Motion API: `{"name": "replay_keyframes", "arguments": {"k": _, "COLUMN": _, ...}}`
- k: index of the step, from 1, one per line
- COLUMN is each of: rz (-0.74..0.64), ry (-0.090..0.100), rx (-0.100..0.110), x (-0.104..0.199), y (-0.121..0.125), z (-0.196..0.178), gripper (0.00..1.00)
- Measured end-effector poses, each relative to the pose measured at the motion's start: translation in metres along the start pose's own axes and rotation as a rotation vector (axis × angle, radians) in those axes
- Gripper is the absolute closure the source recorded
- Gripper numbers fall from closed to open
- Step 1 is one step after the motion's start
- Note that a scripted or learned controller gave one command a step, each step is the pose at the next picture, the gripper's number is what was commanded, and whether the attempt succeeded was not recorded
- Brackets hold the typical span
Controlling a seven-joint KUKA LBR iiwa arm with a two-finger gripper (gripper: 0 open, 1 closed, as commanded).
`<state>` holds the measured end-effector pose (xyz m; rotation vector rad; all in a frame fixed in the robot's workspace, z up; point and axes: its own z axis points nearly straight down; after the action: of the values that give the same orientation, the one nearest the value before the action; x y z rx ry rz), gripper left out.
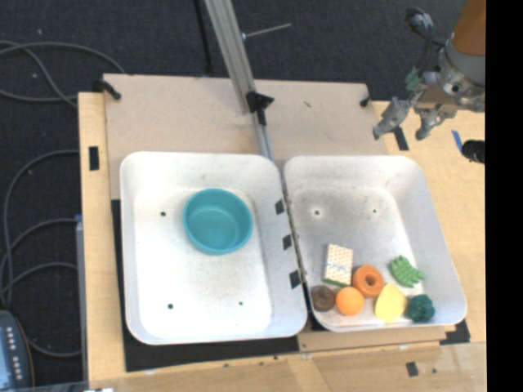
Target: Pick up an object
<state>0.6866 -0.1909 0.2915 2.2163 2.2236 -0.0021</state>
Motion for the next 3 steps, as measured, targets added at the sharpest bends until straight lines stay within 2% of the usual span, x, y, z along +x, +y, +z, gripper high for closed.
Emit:
{"name": "replay_keyframes", "arguments": {"k": 1, "rz": -0.001, "ry": -0.002, "rx": 0.001, "x": -0.001, "y": 0.000, "z": 0.000, "gripper": 0.00}}
{"name": "replay_keyframes", "arguments": {"k": 3, "rz": 0.004, "ry": 0.000, "rx": 0.006, "x": 0.000, "y": -0.017, "z": 0.116, "gripper": 0.00}}
